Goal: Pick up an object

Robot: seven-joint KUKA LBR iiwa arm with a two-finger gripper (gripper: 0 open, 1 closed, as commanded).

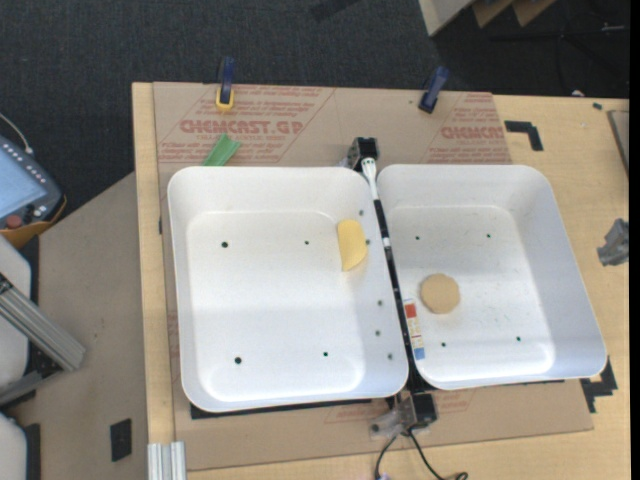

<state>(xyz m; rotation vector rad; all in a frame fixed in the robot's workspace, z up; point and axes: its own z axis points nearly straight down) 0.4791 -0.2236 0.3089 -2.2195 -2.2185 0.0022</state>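
Seemingly no pick has begun: a yellow piece (351, 244) lies by the left bin's (200, 268) right wall, a tan round disc (439, 294) sits mid-floor in the right bin (560, 258). The tool's state I cannot tell. The disc, clear of walls, looks easier; descend centred. The cardboard under the bins (250, 118) reads "CHEMCAST".

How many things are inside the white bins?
2. A yellow piece lies in the left bin, near its right wall. A round tan disc lies in the right bin, toward the front.
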